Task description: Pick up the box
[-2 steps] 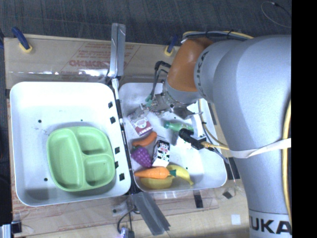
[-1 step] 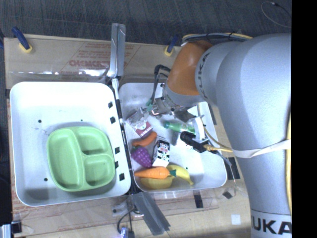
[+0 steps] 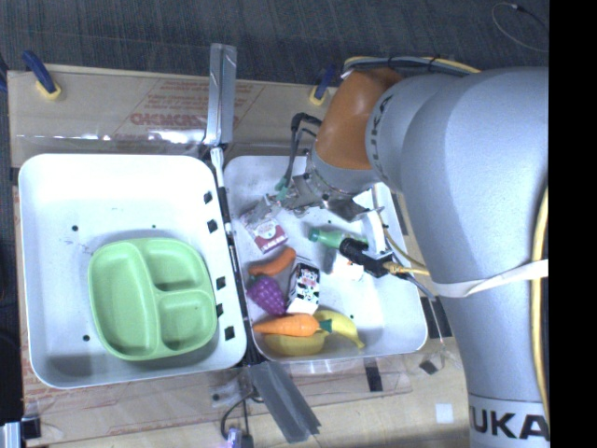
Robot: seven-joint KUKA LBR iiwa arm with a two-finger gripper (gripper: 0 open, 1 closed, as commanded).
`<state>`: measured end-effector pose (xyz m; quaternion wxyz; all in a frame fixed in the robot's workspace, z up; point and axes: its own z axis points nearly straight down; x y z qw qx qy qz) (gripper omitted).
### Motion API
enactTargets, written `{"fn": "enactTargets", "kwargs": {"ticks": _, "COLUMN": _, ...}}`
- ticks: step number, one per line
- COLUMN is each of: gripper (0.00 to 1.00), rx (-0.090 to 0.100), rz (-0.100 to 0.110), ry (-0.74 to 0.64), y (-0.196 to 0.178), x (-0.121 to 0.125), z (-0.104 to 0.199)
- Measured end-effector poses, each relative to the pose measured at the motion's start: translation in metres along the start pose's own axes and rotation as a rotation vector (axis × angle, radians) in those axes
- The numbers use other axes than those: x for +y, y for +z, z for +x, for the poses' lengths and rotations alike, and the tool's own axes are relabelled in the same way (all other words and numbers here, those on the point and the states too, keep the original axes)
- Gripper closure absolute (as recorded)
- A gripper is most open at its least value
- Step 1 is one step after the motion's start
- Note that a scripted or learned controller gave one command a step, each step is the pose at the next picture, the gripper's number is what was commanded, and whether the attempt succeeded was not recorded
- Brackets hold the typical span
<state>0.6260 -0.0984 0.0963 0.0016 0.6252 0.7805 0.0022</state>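
The box [image 3: 304, 288] is a small black-and-white carton standing in the right bin [image 3: 403, 317], near its front middle. The gripper [image 3: 287, 195] hangs over the back of that bin, up and slightly left of the box and well apart from it. The orange band [image 3: 347, 129] and the grey arm cover the bin's back right part. Nothing can be made out between the gripper's tips.
Around the box lie a purple grape bunch [image 3: 265, 296], a carrot [image 3: 287, 326], a banana [image 3: 340, 326], an orange sausage [image 3: 270, 262], a red-and-white packet [image 3: 264, 231] and a green bottle [image 3: 328, 238]. The left bin [image 3: 56, 194] holds a green divided plate [image 3: 152, 298].
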Motion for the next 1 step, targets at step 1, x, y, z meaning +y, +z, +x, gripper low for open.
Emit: {"fn": "enactTargets", "kwargs": {"ticks": 1, "gripper": 0.0, "rx": -0.001, "rz": -0.003, "ry": -0.06, "y": -0.0004, "x": -0.0174, "z": 0.004}}
